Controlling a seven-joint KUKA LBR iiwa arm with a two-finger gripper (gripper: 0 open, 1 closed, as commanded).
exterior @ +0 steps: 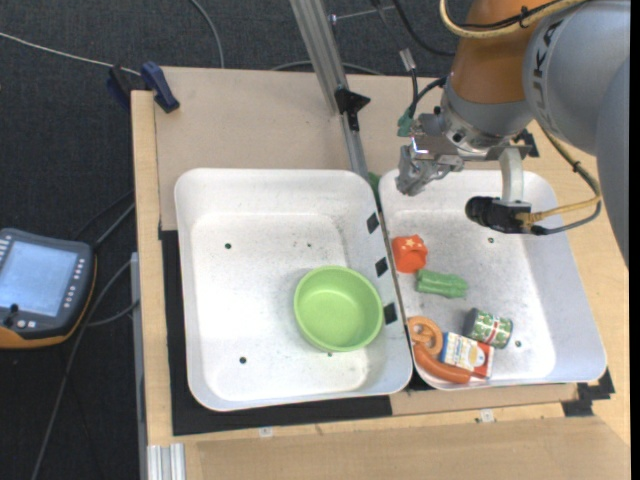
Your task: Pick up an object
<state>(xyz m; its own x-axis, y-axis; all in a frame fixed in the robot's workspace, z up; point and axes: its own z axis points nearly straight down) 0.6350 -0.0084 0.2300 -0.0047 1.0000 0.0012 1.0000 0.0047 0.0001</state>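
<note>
Arm casing shows partial lettering, seemingly "UK". Left bin (200, 208): green bowl (338, 308). Right bin (560, 268): orange piece (409, 253), green piece (441, 285), small can (488, 327), label unreadable, carton (466, 354) near corner. Gripper (412, 180) hangs over right bin's far left; can't tell finger state

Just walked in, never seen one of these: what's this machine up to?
A robot arm reaches over the right bin, its gripper above the far corner, holding nothing. Below it lie an orange piece, a green piece, a can and a small carton. A green bowl sits in the left bin.
</note>
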